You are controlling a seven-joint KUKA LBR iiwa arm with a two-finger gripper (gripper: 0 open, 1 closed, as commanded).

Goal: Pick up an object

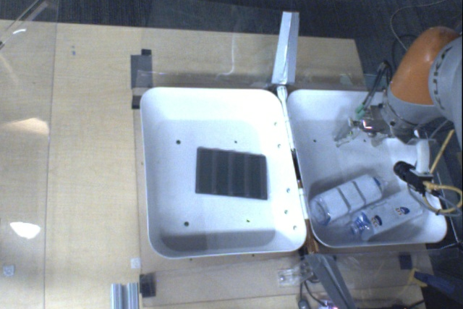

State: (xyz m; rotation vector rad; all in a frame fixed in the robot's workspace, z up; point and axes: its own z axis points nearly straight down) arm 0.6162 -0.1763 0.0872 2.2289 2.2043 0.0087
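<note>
You're at the approach step: the grey two-finger gripper (352, 128) sits over the right shallow white bin (318, 116), can't tell its state. Your clear plastic bottles (354, 202) lie near the bin's front; drop lower and forward

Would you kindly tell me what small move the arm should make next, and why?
Probably shift the pincer toward the view's bottom and lower it: it sits over bare floor of the right bin, while two clear bottles lie at that bin's near end.
</note>
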